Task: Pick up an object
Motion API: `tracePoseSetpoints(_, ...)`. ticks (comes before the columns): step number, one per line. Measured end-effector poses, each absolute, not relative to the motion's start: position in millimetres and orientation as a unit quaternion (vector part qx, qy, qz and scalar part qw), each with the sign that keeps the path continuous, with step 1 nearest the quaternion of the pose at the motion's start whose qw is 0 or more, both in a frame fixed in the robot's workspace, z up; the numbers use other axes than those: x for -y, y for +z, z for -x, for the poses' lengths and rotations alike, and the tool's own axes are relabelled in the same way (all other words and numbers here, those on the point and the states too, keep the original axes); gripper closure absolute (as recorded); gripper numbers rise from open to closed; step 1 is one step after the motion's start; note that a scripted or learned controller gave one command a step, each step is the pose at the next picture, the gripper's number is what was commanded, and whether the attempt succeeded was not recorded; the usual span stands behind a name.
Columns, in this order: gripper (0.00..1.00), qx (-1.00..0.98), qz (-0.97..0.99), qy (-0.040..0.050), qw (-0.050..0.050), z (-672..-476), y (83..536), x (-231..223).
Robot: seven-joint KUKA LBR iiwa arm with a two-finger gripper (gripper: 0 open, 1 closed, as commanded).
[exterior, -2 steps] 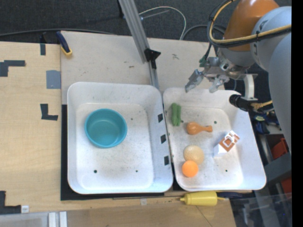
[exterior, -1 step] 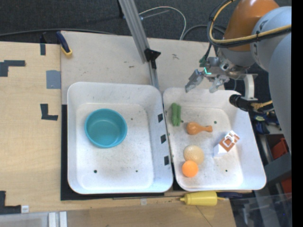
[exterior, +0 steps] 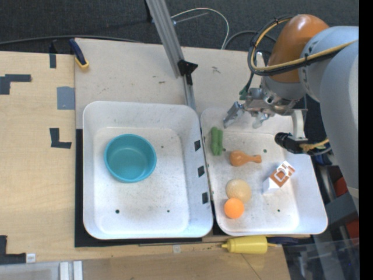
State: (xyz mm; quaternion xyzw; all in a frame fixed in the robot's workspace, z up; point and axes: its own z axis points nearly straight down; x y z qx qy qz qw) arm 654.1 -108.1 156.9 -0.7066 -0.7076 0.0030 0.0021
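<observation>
Starting at the left, the wooden desk [exterior: 35,174] carries strips of dark tape and a yellow-tipped blue clamp [exterior: 78,54] near its far edge. Next comes the left bin [exterior: 96,214], whose only content is a teal bowl [exterior: 130,157] set toward its left wall, with wide bare floor to the bowl's right and in front of it. A grey metal pole [exterior: 166,31] slants down toward the seam between the bins. In the right bin [exterior: 309,214], a green vegetable-shaped toy [exterior: 216,140] lies close along the left wall; an orange-brown gourd-shaped toy [exterior: 243,158] sits near the middle; a pale round piece [exterior: 238,189] touches an orange ball [exterior: 233,208] toward the near edge; a small white-and-orange carton [exterior: 279,176] lies by the right side, its print too small to read. A yellow bottle [exterior: 247,245] rests on the desk just outside that bin's near rim. The claw [exterior: 247,114] hangs over the bin's far rim, its fingers spread apart and holding nothing, with clear space between it and the toys below.
</observation>
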Motion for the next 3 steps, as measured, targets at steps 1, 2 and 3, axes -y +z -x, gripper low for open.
tracePoseSetpoints(1, 0.0, 0.707, 0.707, 0.0028, 0.002, -643.2, 103.9, 111.6)
tracePoseSetpoints(2, 0.0, 0.708, 0.707, -0.0008, -0.002, -646.0, 94.9, 112.4)
tracePoseSetpoints(3, 1.0, 0.708, 0.706, -0.0015, -0.003, -646.6, 105.6, 111.5)
